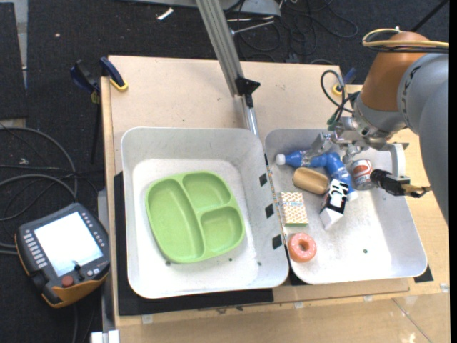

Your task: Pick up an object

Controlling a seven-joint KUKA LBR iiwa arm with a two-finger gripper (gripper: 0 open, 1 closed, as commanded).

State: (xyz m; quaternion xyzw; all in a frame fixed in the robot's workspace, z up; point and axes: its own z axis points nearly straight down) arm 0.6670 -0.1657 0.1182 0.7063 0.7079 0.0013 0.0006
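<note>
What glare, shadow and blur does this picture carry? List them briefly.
Camera view: lighting is even and soft, with only faint shadows under the green three-compartment plastic plate; mild glare on the shiny orange band of the arm and on the pale screen of the grey handheld pendant; focus is fair throughout, though small objects clustered beneath the end effector are hard to separate.
</note>
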